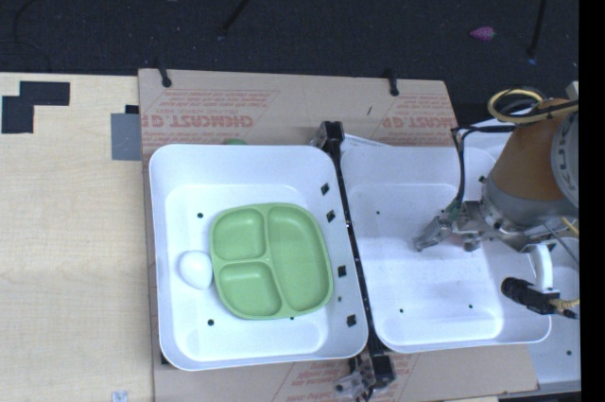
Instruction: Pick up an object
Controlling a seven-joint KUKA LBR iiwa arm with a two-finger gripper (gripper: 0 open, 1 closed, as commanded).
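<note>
Gripper [427,240]: you see it low over the right bin [416,334], near that bin's middle, pointing toward the divider between the two bins; whether it is parted or closed you cannot tell at this size, and nothing is visibly held in it.
Arm [529,173]: it comes in from your right, the orange band sitting over the right bin's far right corner, with a black cable looping down beside it.
Right bin: the floor around the gripper is bare white.
Left bin [180,334]: you find the task's candidates here, well apart from the gripper.
Green tray [269,260]: a three-compartment plate lying flat, near the bin's middle and a little toward the divider.
White egg-shaped object [196,270]: it rests on the bin floor, touching or just beside the tray's left edge.
Bench: cardboard lies under both bins, pale wood to your left.
</note>
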